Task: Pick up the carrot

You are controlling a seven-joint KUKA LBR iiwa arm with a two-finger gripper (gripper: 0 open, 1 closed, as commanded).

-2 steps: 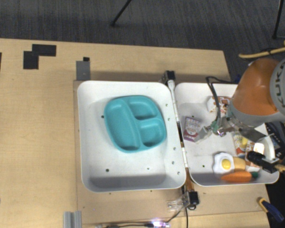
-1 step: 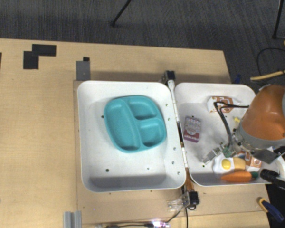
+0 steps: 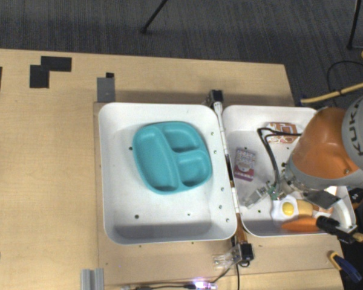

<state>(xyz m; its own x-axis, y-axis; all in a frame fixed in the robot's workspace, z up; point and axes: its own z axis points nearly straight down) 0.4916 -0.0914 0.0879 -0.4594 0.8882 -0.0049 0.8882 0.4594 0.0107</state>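
Crowding carrot (image 3: 300, 225): yellow toy (image 3: 287, 209), arm (image 3: 327, 147) overhead.

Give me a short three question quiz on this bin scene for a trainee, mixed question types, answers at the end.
1. True or false: the teal tray lies in the right bin.
2. Which bin holds the carrot?
3. The arm hangs over: A) the left bin B) the right bin C) the bare bench.

Key: 1 false, it lies in the left bin. 2 the right bin, near its front edge beside a fried egg toy. 3 B.
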